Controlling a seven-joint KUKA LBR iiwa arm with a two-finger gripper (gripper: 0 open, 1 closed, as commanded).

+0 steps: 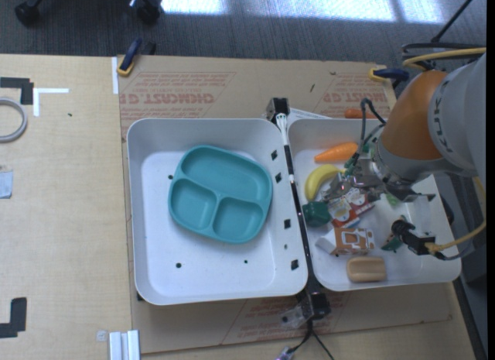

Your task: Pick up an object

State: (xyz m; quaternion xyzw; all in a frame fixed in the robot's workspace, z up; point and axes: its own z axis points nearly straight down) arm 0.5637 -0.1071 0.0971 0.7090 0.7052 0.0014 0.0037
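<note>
The right bin [433, 273] holds several small items: an orange carrot [336, 152], a yellow banana [319, 181], a dark green piece [315, 212], an orange-and-white packet [353, 239] and a tan bread roll [366, 269]. My gripper [344, 189] is low in this bin, just right of the banana and above a red-and-white wrapper [354, 210]. The grey arm with its orange band [414, 122] covers the bin's right half and whatever lies under it.
The left bin [147, 273] holds a teal divided plate [220, 193]. The bins' shared wall [292, 204] runs just left of the banana. Cardboard sheets lie under both bins on the wooden bench.
</note>
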